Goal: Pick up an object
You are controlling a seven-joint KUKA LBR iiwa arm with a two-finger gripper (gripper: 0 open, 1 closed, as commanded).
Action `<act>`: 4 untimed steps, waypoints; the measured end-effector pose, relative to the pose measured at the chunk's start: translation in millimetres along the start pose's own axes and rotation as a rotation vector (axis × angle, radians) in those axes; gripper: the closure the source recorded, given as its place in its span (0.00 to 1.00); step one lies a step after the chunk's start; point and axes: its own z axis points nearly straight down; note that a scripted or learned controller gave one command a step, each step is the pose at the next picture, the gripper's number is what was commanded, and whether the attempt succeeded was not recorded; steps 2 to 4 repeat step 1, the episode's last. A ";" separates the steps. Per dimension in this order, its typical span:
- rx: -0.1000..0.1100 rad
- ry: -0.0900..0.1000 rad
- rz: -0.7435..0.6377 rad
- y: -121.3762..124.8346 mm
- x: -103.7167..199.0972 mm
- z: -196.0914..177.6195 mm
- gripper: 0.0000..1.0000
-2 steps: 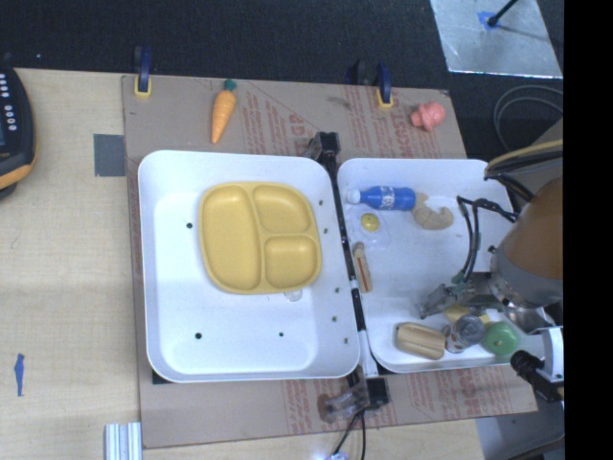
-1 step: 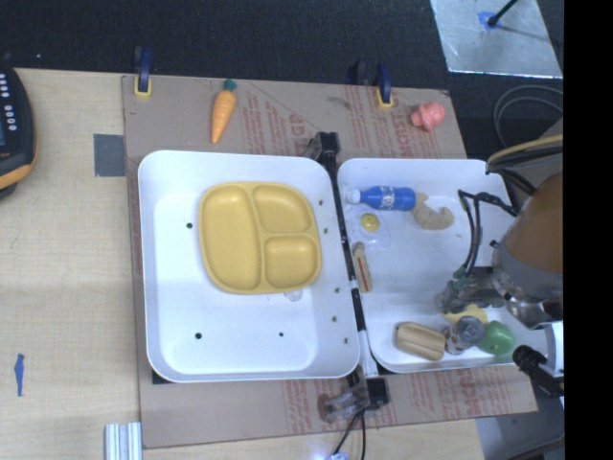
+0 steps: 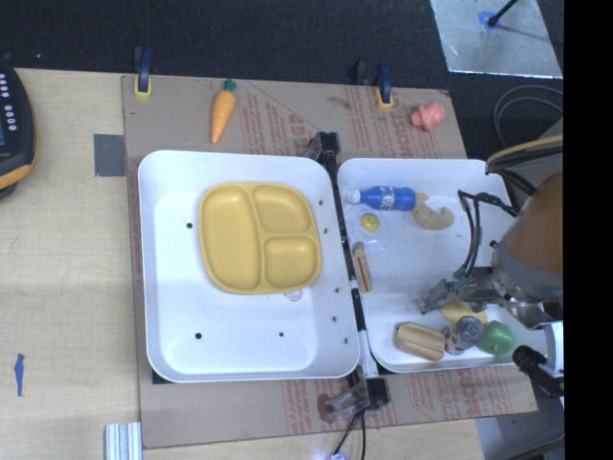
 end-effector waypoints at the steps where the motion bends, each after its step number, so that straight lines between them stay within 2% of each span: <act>1: -0.005 -0.002 -0.001 58.9 -48.8 10.1 0.00; 4: -0.005 -0.002 -0.001 58.9 -48.8 10.1 0.00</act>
